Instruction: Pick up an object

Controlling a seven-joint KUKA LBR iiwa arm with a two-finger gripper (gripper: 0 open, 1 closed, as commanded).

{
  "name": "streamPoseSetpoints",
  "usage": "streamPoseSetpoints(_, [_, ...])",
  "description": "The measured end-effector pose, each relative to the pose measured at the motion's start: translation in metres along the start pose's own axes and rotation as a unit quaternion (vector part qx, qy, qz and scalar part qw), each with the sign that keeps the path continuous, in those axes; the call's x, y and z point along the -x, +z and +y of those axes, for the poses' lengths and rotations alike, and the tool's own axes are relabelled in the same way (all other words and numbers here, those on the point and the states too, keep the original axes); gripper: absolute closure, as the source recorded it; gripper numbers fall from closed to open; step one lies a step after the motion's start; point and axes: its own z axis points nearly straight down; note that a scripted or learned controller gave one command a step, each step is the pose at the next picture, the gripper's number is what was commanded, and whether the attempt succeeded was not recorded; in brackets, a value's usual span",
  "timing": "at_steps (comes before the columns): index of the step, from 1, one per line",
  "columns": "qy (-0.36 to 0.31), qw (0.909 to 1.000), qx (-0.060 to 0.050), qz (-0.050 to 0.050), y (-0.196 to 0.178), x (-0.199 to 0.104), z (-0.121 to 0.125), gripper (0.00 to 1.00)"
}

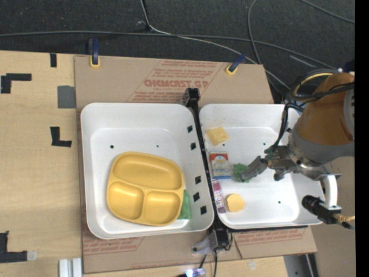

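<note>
Green object (240, 171) lies in right bin (253, 215) at end effector (253, 169).

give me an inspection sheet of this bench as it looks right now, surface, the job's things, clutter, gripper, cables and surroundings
Surface: brown cardboard sheet under two white bins, the left bin and the right bin, side by side.
Job's things: right bin holds a pale yellow square piece, a small printed packet, a green object, a round yellow piece and a narrow packet by the divider.
Clutter: yellow divided tray in the left bin, a green item at its right edge.
Gripper: gripper low in the right bin, at the green object; grasp unclear.
Cables: black cables on the dark floor behind.
Surroundings: two clamps at the cardboard's far edge.
</note>
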Motion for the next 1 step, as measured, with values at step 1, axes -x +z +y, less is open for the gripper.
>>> streamPoseSetpoints(1, [-0.002,1.0000,0.006,-0.001,-0.0064,-0.0004,0.0031,0.00])
